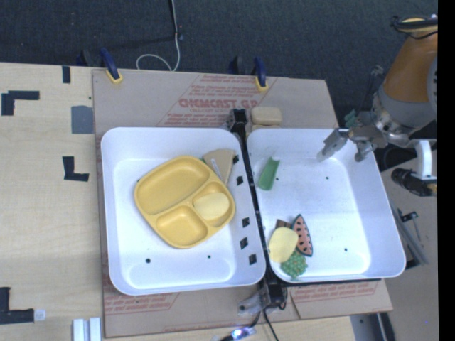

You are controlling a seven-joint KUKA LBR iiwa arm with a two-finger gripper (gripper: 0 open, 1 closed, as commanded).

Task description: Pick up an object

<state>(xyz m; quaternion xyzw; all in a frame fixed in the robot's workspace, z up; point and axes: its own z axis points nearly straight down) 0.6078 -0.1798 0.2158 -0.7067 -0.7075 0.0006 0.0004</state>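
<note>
Gripper: two grey fingers spread apart, nothing between them, over the right white bin's far right corner.
Green flat block: left of gripper, on bin floor.
Yellow round piece, watermelon slice, green knobbly piece: clustered nearer the camera, lower left of gripper.
Yellow plastic divided plate: left bin, well apart.

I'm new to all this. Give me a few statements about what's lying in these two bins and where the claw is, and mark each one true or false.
1. The yellow divided plate lies in the left bin. True.
2. The claw is gripping the green piece. False: it hangs over the right bin's far corner, apart from that piece.
3. A watermelon slice lies near the right bin's front-left corner. True.
4. The watermelon slice rests on the plate. False: it is in the other bin.
</note>
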